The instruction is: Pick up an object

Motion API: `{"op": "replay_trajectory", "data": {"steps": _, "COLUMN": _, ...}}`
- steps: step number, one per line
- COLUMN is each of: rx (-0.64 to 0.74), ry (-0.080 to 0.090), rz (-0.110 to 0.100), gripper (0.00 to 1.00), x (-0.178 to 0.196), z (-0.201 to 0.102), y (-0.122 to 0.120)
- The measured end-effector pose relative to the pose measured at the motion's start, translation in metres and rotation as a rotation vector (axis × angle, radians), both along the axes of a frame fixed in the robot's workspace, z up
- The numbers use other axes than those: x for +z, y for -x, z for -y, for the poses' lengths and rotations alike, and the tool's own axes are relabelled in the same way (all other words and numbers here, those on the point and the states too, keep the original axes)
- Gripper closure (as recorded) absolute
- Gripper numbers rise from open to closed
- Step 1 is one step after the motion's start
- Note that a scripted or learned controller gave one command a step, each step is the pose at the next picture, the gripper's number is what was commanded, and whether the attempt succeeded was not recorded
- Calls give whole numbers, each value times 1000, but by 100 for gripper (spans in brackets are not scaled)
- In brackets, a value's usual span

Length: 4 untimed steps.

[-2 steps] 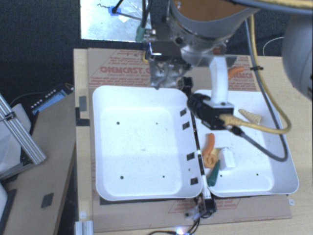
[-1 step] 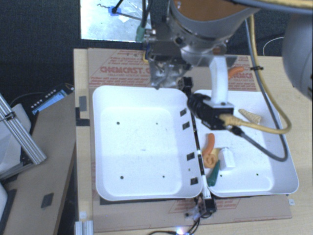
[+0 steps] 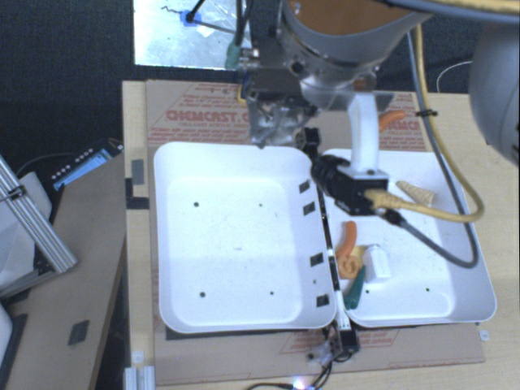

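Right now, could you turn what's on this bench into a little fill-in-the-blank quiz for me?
1. The orange piece lies in the ____ bin as the camera sees it.
2. The green piece lies near the divider between the two ____ bins.
3. The small white block sits just to the ____ of the orange piece in the picture.
4. The gripper hangs above the ____ edge of the left bin.

Missing words: right; white; right; far

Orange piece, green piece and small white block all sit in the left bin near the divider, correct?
Not quite: the camera view shows the orange piece, green piece and white block in the right bin, not the left. They do sit near the divider.
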<state>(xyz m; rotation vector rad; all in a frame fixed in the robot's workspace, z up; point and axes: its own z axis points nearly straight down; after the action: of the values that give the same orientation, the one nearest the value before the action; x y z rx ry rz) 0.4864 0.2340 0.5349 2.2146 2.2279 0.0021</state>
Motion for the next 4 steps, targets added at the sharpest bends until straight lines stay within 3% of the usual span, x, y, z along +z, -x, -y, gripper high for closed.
{"op": "replay_trajectory", "data": {"steps": 4, "rx": 0, "ry": 0, "rz": 0, "gripper": 100, "x": 0, "z": 1, "y": 0}}
